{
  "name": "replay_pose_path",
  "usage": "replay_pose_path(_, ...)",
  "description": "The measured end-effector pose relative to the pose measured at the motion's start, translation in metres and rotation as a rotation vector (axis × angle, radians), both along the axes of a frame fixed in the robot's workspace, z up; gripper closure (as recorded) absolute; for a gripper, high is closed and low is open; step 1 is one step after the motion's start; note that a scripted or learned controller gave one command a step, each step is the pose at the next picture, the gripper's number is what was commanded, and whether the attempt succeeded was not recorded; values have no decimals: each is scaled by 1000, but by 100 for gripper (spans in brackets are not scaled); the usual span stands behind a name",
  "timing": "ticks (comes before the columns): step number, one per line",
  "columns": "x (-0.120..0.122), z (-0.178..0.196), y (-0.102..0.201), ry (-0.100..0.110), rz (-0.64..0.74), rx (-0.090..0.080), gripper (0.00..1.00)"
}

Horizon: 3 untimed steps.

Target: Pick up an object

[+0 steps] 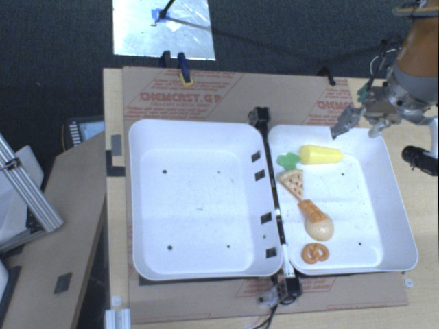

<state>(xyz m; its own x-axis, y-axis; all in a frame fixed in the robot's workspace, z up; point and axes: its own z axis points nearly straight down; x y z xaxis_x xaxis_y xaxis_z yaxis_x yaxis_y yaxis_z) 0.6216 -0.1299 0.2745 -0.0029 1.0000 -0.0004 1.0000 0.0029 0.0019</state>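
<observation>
Now, the likeliest target is the yellow plastic corn cob (321, 155), lying on its side near the far wall of the right-hand white bin (384, 204), with a small green leafy piece (289, 160) touching its left end. Just nearer sits a tan waffle-patterned wedge (292, 182), then an orange-and-cream toy drumstick (315, 219), and a small brown pretzel (315, 253) close to the near wall.

Up at the far right corner hovers the two-finger gripper (362, 123), above the bin rim, fingers spread apart and nothing between them.

Trouble could come from that crowding, I'd say: the corn is rounded and smooth, so a pinch off its middle may squirt it sideways, and a descent too far left could catch the green piece instead. The bin's far wall stands close behind the corn and may foul a finger.

Beside it, the left-hand white bin (144, 184) rests on a brown cardboard sheet (206, 94), black clips (263, 177) joining the two bins.
</observation>
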Motion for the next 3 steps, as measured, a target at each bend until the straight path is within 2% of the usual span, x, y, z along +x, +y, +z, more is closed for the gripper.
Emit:
replay_pose_path(1, -16, -20, 29, 3, 4, 1, 0)
replay_pose_path(2, -79, -81, 52, 11, -1, 3, 0)
replay_pose_path(3, -100, -167, 44, 10, -3, 2, 0)
